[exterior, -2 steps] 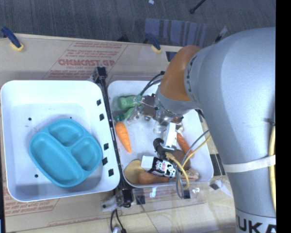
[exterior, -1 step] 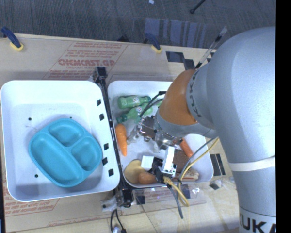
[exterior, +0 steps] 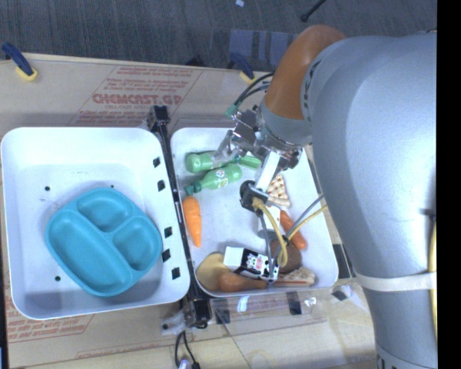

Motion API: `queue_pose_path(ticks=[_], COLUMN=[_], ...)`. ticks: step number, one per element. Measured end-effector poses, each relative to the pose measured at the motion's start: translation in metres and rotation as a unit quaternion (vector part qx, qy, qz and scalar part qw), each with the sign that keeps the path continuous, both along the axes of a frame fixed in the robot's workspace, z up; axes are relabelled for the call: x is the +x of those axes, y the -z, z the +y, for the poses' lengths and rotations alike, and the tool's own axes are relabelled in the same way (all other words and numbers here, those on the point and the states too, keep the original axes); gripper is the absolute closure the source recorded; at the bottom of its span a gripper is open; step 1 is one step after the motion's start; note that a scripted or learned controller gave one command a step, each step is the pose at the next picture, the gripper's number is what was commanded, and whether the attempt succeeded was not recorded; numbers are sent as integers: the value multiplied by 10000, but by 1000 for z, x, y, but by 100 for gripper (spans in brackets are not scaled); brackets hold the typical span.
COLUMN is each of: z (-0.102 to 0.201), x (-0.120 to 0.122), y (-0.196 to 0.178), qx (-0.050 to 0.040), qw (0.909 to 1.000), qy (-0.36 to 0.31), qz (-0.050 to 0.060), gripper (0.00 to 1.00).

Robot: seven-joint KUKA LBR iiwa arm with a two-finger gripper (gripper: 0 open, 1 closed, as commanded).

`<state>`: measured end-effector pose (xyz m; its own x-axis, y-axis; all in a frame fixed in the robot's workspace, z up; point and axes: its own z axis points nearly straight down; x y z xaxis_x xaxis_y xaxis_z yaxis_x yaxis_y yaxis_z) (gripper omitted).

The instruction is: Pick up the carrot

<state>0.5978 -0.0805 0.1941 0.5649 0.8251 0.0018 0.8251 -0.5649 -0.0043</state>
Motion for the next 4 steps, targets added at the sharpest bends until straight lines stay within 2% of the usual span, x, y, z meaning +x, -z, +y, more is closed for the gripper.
queue_pose_path(ticks=[1,2,3,4], z=[-15,-14,-13,7], x=[-36,-52,-53,-45], y=[57,104,94,-70], qx=[-13,-2,22,1], qw=[10000,9939,9943,9609], qy=[-14,1100,1060,2767], qz=[63,58,94,20], gripper=[0,0,100,100])
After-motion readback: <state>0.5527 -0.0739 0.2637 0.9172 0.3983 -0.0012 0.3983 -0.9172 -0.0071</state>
